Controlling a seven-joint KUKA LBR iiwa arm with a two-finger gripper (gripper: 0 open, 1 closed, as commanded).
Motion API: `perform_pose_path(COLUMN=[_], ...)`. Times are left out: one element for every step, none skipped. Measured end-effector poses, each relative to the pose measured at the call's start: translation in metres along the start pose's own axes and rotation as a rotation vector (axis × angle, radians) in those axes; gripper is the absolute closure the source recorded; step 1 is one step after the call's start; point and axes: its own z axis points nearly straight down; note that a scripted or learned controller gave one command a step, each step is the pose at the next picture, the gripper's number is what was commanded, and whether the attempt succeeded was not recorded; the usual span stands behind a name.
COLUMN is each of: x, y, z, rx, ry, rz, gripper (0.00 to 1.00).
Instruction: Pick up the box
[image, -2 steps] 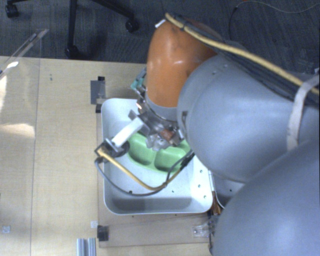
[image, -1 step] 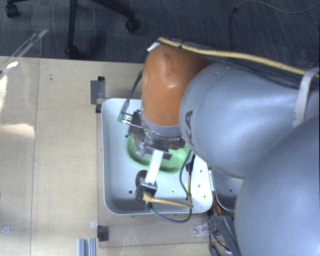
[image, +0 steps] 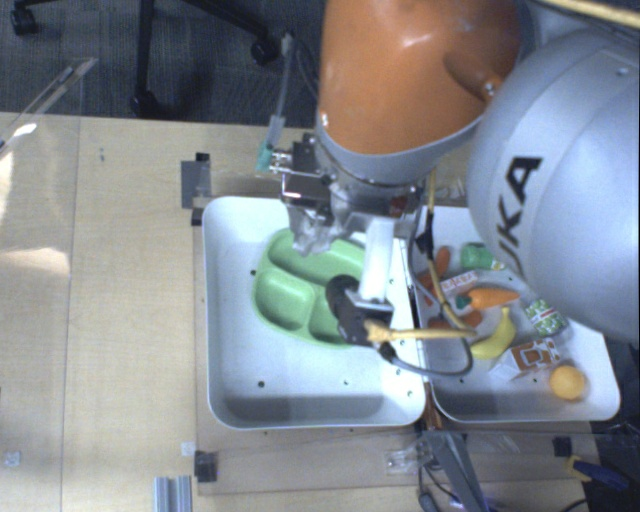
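One tool (image: 318, 232) hangs over a green tray (image: 290, 292).

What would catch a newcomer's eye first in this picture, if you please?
The arm's orange band and grey body fill the top and right of the view, hanging over the left bin. Below it a green sectioned tray lies in that bin. The right bin holds a jumble: a banana, a carrot, an orange fruit.

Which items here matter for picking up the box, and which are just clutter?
Matters for the job:
box, in the right bin
gripper, low over the left bin

Just lying about:
green tray
banana
carrot
orange ball
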Motion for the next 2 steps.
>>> perform_pose_path(x=[0.0, 0.0], y=[-0.001, 0.0], z=[0.104, -0.001], rx=[0.005, 0.0], ry=[-0.005, 0.0], rz=[0.555, 0.111], gripper=[1.0, 1.0])
